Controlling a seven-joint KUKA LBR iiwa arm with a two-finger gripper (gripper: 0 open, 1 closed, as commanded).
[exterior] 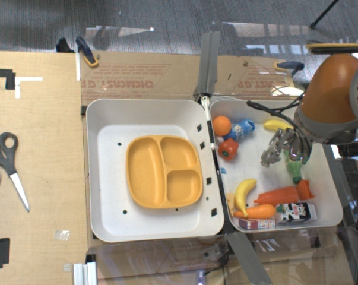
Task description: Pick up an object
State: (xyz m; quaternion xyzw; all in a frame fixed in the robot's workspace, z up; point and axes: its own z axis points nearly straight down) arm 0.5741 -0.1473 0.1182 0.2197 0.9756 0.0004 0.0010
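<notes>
The gripper (284, 150) is hanging low in the right-hand white plastic bin (330, 218), over bare floor in the upper middle, and honestly I can't tell how the claw is sitting since the metal bits are blurring together. Nothing is visibly sitting between the fingers. Just right of it a small green bottle-shaped thing (294, 171) is poking out, right by the claw, can't tell if they're touching. Below that a long orange plastic carrot (279, 195) is lying on a slant, with a second stubby orange carrot (260, 211) under it and a little printed carton with a cow pattern (294, 212) lying flat along the bottom wall. A yellow toy banana (244, 195) is curving down the left side. Up top an orange ball-shaped fruit (221, 125) is sitting next to a blue toy figure (244, 128), a red tomato-looking piece (228, 149) just below, and another yellow banana (278, 124) near the arm. The left white bin (101, 177) is holding a yellow three-section plastic plate (164, 171). Grey-handled scissors (9, 165) are lying out on the wooden bench (36, 218).
</notes>
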